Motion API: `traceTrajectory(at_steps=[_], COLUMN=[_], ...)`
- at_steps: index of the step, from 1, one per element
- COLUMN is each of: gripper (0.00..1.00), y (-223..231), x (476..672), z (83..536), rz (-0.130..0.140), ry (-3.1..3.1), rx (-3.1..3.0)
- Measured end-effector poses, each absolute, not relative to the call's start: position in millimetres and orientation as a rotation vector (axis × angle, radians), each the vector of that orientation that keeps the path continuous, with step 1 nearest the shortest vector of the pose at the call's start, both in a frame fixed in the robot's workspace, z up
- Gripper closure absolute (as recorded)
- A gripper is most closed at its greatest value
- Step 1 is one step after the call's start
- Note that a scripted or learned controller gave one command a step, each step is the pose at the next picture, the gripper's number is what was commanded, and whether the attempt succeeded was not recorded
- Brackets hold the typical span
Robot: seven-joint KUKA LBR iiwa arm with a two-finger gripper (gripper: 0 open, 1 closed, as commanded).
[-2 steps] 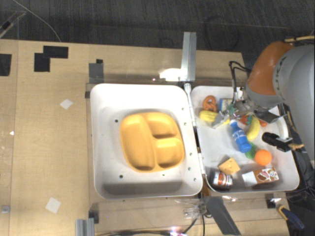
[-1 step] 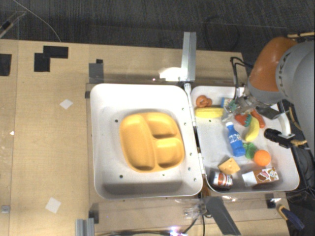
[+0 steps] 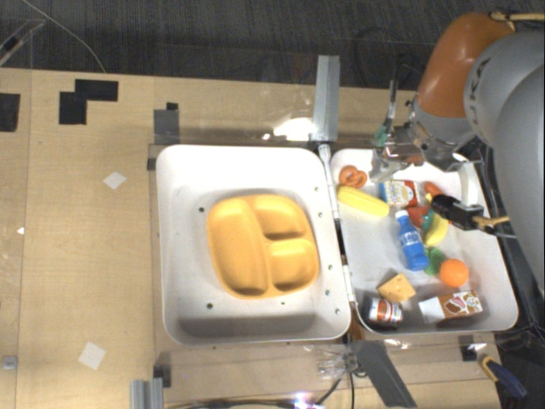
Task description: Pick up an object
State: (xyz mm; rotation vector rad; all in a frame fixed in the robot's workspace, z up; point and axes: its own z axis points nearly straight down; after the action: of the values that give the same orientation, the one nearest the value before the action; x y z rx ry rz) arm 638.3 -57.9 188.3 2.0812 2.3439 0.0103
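Item: my gripper (image 3: 393,156), span not discernible; yellow corn (image 3: 363,203) lies just below-left of it in the right bin (image 3: 502,313), long axis slanting across; nearest candidate.

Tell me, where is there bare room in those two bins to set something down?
In the left bin, bare white floor rings the yellow tray, widest along its left and front. The right bin is crowded; its barest patch is the left-centre floor, bordered by the corn cob, blue bottle and cheese wedge.
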Motion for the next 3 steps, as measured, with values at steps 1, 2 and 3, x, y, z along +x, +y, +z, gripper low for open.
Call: traceTrajectory(at_steps=[1, 2, 3], gripper=[1.0, 1.0, 1.0], y=[-140.9, -39.2, 28.4], x=[594.4, 609.5, 539.5], z=[90.1, 188.5, 186.3], rz=[0.008, 0.011, 0.007], ry=[2.414, 2.67, 2.642], rx=[1.992, 1.64, 1.698])
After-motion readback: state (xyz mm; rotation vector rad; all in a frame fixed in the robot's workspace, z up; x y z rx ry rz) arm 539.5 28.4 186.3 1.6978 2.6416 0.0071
